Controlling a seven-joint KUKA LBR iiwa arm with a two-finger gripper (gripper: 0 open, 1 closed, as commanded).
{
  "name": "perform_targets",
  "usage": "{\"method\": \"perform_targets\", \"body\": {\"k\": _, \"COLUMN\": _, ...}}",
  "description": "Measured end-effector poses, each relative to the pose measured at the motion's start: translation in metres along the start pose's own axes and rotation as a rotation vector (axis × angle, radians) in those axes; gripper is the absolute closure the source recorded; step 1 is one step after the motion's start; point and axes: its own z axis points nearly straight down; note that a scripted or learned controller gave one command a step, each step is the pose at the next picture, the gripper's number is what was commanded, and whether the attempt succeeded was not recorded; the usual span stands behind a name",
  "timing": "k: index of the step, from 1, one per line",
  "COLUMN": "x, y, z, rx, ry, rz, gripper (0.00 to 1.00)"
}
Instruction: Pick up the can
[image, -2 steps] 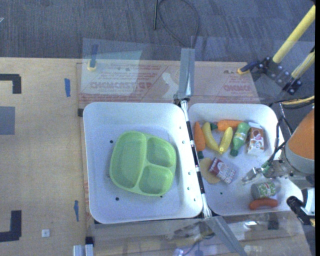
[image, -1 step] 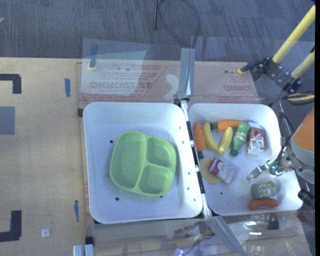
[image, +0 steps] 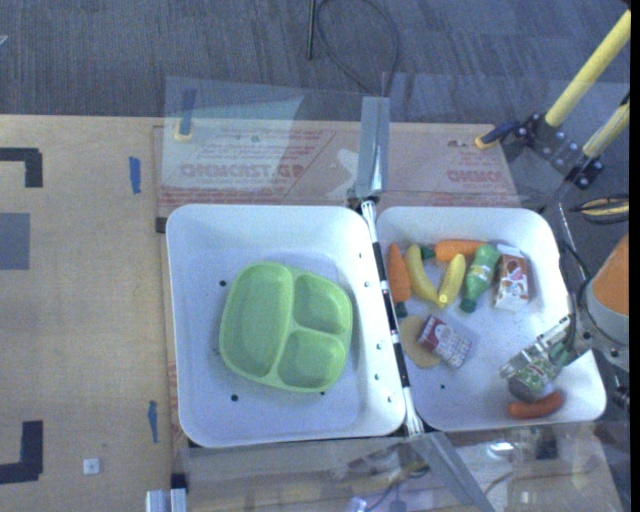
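At the right bin's (image: 560, 240) lower right corner, the end effector (image: 545, 360) meets the silver-green metal can (image: 528, 375) lying above an orange sausage (image: 535, 405); finger state cannot be told, so confirm a centred grasp before lifting.

**Arm cut off at frame's edge, its tip a blur in the right bin**

The grey arm (image: 612, 300) with its orange band runs off the right edge, most of it out of frame. Its gripper (image: 540, 362) is a smear of metal and green low in the right bin (image: 585, 400); whether a can lies there cannot be told. A tan, flat item (image: 420, 355) sits half hidden under a small red packet (image: 446, 341).
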Motion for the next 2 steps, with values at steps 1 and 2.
{"method": "perform_targets", "body": {"k": 1, "x": -0.0001, "y": -0.0002, "z": 0.0, "rx": 0.0, "ry": 0.0, "rz": 0.0, "gripper": 0.0}}
{"method": "perform_targets", "body": {"k": 2, "x": -0.0002, "y": -0.0003, "z": 0.0, "rx": -0.001, "ry": 0.0, "rz": -0.001, "gripper": 0.0}}
